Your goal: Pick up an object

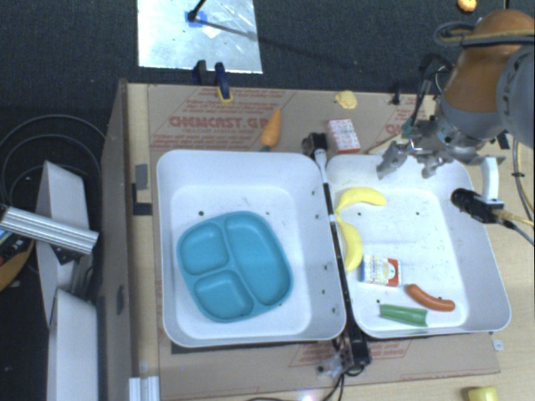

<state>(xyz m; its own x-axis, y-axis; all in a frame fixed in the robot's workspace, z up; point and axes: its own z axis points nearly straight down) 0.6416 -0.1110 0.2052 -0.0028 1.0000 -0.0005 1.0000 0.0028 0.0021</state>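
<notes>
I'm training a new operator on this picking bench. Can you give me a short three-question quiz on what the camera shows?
1. True or false: the blue divided plate lies in the same bin as the two bananas.
2. Multiple choice: which thing lies nearest the right bin's front edge? A. the upper banana B. the green pepper C. the small red and white box
3. Fill in: the gripper hangs over the right bin's ____ edge.

Key: 1. False, the plate is in the left bin; the bananas are in the right. 2. B. 3. Far (back).
</notes>
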